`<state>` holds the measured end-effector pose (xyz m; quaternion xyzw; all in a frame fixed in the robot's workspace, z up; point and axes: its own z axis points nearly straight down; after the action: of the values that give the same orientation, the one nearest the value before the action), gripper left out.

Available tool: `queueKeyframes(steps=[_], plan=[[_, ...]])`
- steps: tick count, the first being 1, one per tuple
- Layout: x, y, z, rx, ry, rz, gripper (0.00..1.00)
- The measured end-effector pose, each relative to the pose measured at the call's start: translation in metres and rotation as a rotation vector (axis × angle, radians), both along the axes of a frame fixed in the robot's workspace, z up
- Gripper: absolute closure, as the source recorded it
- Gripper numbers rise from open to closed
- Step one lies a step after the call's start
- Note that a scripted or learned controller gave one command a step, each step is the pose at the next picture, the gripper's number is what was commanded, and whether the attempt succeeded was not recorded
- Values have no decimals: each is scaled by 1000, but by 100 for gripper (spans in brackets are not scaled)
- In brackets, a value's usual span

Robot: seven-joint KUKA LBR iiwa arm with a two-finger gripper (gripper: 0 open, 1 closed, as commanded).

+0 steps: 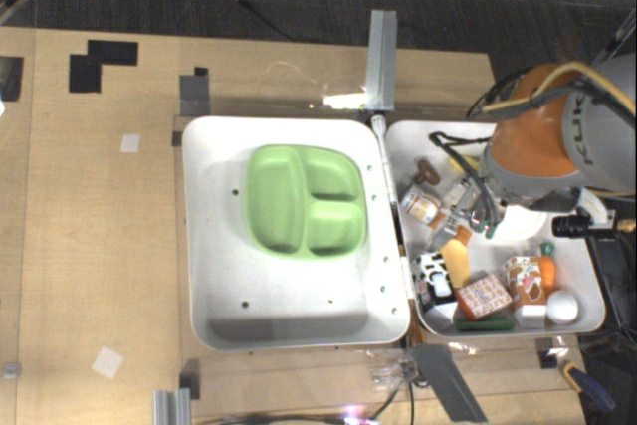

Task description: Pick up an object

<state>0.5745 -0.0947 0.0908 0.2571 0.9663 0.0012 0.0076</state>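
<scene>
My gripper [470, 214] hangs low over the middle of the right bin [403, 146], under the orange band of the arm [532, 139]. Just below it lies a yellow rounded object [456, 261]. To its left a small orange-labelled can [422, 207] lies on its side, and a brown piece [428, 172] sits above that. At the bin's front are a red patterned box [485, 296], a black-and-white item [431, 278], an orange-and-white carton [528, 279] and a white ball [562, 307]. I see nothing clearly held in the gripper.
The left bin [204, 244] holds a green divided tray [304, 199]. A metal post [381, 60] stands behind the wall between the bins. Cables loop beside the arm at the right bin's back.
</scene>
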Motion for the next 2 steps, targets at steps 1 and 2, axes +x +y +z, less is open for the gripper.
queueKeyframes(steps=[1,2], plan=[[-77,4,1,1,-6,-92,0],[-79,10,1,1,-14,-193,0]])
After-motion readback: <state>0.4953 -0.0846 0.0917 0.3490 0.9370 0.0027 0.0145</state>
